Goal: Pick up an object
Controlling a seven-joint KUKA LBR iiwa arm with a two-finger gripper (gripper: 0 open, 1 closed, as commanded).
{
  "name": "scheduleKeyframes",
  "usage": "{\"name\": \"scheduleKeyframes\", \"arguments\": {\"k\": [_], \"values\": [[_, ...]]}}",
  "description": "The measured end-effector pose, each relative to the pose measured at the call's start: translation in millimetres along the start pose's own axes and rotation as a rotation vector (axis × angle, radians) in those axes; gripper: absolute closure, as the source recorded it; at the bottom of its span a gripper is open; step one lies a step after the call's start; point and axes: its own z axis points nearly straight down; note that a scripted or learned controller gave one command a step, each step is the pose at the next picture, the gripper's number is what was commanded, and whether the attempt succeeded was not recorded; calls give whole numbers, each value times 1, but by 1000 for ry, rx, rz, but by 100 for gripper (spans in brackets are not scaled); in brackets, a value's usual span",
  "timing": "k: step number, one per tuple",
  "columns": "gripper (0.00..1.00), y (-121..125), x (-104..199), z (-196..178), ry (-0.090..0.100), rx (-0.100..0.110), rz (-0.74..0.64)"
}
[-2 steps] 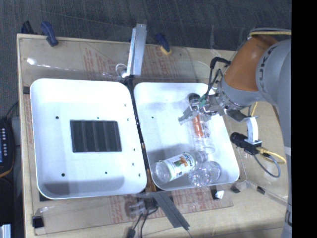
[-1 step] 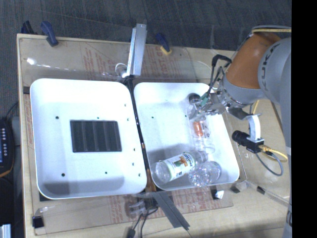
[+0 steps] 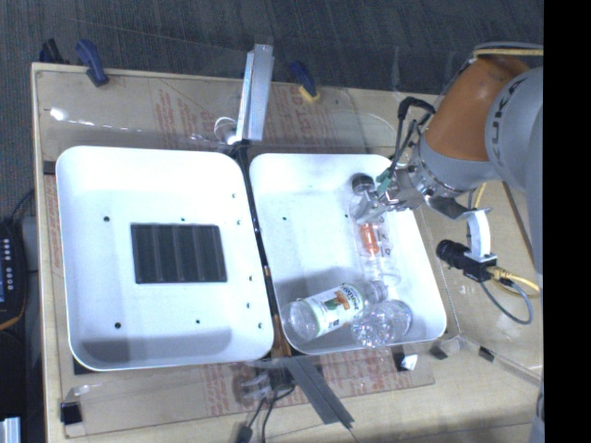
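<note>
Gripper (image 3: 374, 195) low over right bin (image 3: 305, 187), near far right corner; I cannot tell its state or any hold. My worry: clear bottles slick, round, could roll or squirt free. Right bin holds labelled bottle (image 3: 325, 310), crumpled clear bottle (image 3: 381, 321) at near edge, slim clear one (image 3: 372, 244) below gripper. Left bin (image 3: 92, 192) has dark ribbed panel (image 3: 178, 253).

A robotics lab: white bins (image 3: 152, 169) clamped (image 3: 92, 63) to a plywood table (image 3: 369, 381) (cables trailing), grey carpet beneath.
</note>
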Motion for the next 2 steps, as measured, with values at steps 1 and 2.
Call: {"name": "scheduleKeyframes", "arguments": {"k": [1, 2], "values": [[0, 0, 0, 0, 0, 0, 0], [0, 24, -4, 25, -1, -1, -17]]}}
